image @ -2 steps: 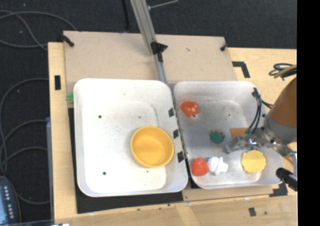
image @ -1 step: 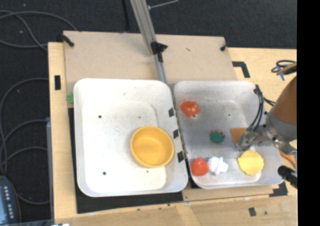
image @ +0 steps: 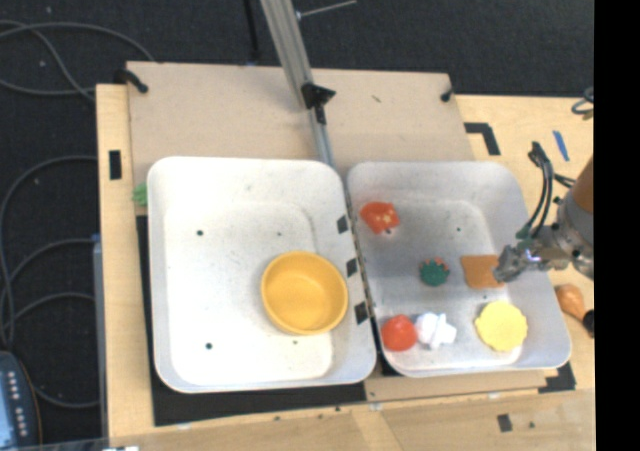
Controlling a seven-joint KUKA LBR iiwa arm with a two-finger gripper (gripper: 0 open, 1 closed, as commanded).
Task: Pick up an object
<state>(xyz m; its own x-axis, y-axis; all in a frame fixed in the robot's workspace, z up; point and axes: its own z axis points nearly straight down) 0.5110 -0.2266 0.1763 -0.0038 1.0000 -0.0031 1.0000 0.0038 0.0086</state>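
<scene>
The gripper (image: 512,264) hangs at an orange block's (image: 479,271) right end; whether its fingers are spread, I cannot tell. The block looks light, stiff, best pinched across its short sides.

Overhead slanted view of the counter (image: 240,119) with two shallow white bins side by side. The left bin (image: 200,209) holds a yellow bowl (image: 304,292) near its lower right corner. The right bin (image: 430,189) contains a red object (image: 379,217), a small dark green object (image: 433,273), an orange-brown block (image: 478,270), a red ball (image: 398,333) touching a white object (image: 435,329), and a yellow disc-like piece (image: 500,325). The end effector (image: 515,261) sits at the block's right edge.
</scene>
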